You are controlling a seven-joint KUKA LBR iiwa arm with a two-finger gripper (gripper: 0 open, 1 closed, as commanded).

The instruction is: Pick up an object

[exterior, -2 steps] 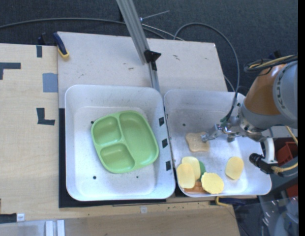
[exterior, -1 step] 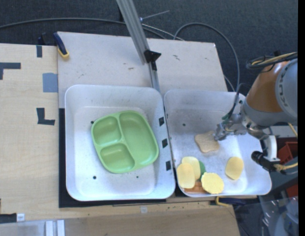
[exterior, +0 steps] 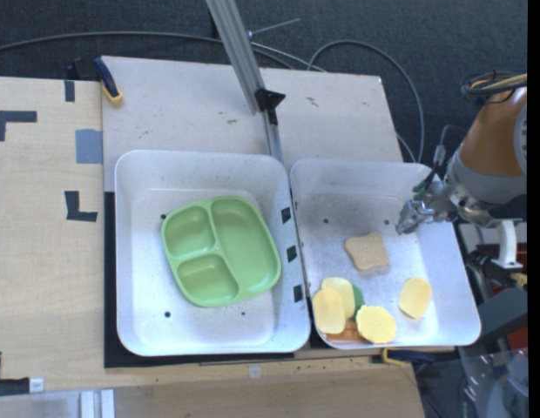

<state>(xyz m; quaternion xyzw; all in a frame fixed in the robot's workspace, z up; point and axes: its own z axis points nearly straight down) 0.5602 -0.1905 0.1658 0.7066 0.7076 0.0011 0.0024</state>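
Hovering over the right bin's (exterior: 444, 259) far right side, your gripper (exterior: 411, 216) carries nothing; how its tips stand, you cannot tell. Bread slice (exterior: 367, 252) lies just left below it, apart. Left bin (exterior: 131, 233) bears a green tray (exterior: 220, 251).
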